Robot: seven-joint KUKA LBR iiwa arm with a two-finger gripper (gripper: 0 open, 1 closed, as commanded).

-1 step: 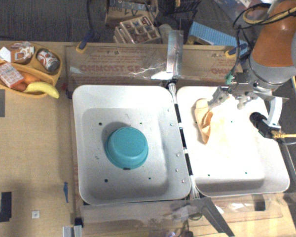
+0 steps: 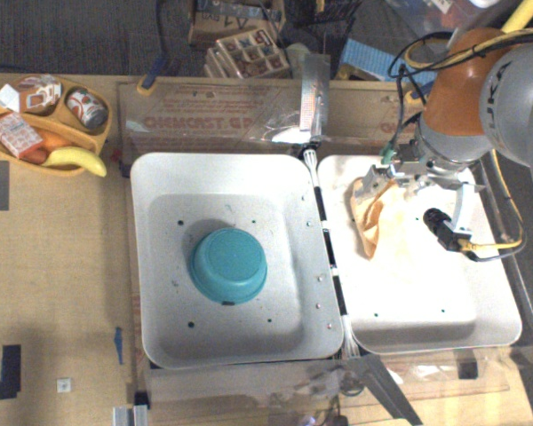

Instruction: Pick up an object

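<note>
The gripper [image 2: 393, 177] was over the right bin [image 2: 444, 318], and a tan cloth [image 2: 370, 216] hung from it — its top seemed pinched between the closed fingers. The cloth looked light, soft and limp, so a hold on a bunched fold should be safest. A teal bowl [image 2: 229, 265] sat left of the cloth, in the left bin [image 2: 160, 185].

The bench [image 2: 53, 309] carries two white bins side by side: the left bin [image 2: 151, 327] and the right bin [image 2: 489, 327]. At its far left corner sits a yellow tray [image 2: 35, 160] of toy food, with a banana [image 2: 78, 159] at its near edge.
</note>
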